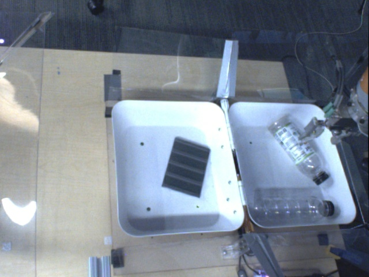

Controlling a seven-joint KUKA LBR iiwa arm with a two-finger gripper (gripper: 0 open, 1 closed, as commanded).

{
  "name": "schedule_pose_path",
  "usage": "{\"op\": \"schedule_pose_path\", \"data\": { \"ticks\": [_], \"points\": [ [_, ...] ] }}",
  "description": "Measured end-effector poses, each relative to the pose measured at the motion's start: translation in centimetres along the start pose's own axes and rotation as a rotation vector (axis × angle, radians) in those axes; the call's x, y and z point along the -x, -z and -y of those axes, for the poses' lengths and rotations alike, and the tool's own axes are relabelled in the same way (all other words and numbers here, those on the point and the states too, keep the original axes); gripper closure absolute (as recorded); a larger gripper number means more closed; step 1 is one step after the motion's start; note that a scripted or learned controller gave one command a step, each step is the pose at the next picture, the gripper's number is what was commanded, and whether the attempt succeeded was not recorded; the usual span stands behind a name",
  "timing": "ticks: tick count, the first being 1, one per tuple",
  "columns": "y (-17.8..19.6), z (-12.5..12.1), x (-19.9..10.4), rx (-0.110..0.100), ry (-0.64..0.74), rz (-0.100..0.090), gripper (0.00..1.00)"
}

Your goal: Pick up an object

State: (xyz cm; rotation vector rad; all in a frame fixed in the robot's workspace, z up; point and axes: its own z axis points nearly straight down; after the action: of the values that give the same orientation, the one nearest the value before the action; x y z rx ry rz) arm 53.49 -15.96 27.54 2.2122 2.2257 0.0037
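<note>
bottles were the things to pick, both in the right bin [248,149]. one bottle [298,149], clear with a printed label and a dark cap, lay on a slant in the upper half of that bin, its base toward the bin's far edge and its cap [320,178] pointing down toward the right wall. the second bottle [288,205], clear and ribbed, lay flat along the bin's near edge, its dark cap [328,208] close to the near right corner. the two bottles were near each other but apart, the first one's cap just above the second's neck end.

the gripper [320,127] sat over the upper right part of the right bin, reaching in from the right wall, with one pale finger [314,127] showing just beside the base end of the labelled bottle. whether it touched the bottle i could not tell, and no bottle showed between the fingers; how wide the tool stood could not be told either. the arm's [353,111] grey wrist hung over the bin's right rim, with a bit of orange at the frame's edge.

the left bin [132,126] held a dark ribbed pad [186,167], lying flat and tilted near the middle, well clear of all four walls. both bins stood side by side on the wooden bench [63,154], rims touching at the middle.
</note>
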Motion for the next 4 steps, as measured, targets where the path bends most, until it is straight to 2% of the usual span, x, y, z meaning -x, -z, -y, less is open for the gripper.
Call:
{"op": "schedule_pose_path", "data": {
  "ticks": [1, 2, 3, 4],
  "points": [
    [-11.4, -4.9, 1.3, 0.0, 0.059, 0.0, 0.0],
    [-12.2, -1.5, 1.4, 0.003, 0.224, 0.0, 0.0],
    [-17.5, -12.0, 3.2, 0.003, 0.358, 0.001, 0.0],
    [-18.7, -10.8, 3.9, 0.007, 0.393, 0.003, 0.0]
  ]
}}
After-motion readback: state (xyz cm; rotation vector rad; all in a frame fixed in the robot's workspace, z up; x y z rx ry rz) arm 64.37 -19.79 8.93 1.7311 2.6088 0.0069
